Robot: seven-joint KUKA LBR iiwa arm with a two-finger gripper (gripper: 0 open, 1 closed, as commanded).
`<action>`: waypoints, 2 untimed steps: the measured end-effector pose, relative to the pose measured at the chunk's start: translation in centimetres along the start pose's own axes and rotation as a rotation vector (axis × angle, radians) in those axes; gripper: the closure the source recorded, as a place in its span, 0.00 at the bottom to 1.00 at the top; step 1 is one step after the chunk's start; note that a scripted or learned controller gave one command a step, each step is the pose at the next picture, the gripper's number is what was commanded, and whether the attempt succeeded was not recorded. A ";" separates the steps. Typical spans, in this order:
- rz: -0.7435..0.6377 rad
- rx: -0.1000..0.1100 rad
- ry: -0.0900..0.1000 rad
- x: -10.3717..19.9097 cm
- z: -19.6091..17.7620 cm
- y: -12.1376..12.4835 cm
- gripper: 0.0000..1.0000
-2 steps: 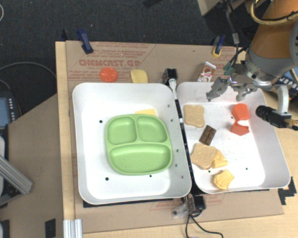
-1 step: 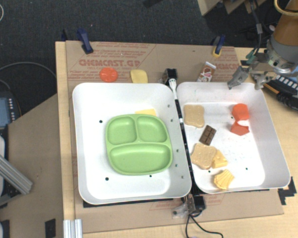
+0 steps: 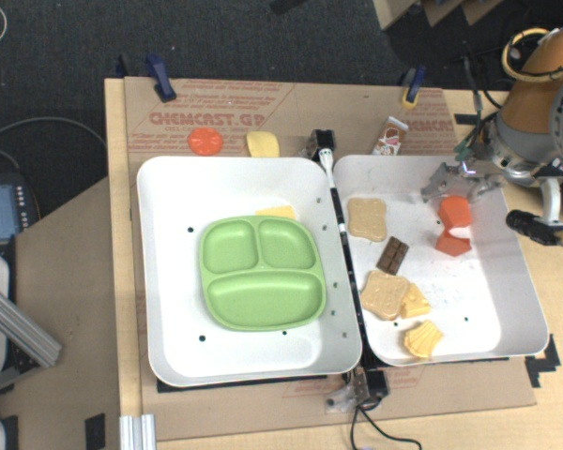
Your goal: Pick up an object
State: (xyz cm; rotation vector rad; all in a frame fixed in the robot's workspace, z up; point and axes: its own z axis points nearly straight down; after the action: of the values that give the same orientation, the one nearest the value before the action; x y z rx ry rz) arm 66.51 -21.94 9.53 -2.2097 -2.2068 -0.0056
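Red block (image 3: 455,224) near right bin's (image 3: 507,298) edge — end effector (image 3: 458,184) above

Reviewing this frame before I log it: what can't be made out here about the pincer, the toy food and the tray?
- Pincer, camera view: too small and blurred to tell open from shut, or whether it touches the red piece below it.
- Yellow slice: mostly hidden behind the green tray, shape unclear.
- Arm: cut off by the right edge.
- Carton label: too small to read.

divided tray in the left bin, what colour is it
Light green divided tray, seen in the camera view.
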 end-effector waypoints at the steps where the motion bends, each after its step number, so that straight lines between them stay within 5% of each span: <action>1: -0.005 -0.005 -0.012 5.5 1.3 -3.6 0.00; 2: -0.001 -0.013 -0.016 5.2 0.1 -3.3 1.00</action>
State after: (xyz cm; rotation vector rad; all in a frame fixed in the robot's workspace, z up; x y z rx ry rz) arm 63.18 -16.78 9.58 -2.2227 -2.2228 -0.0018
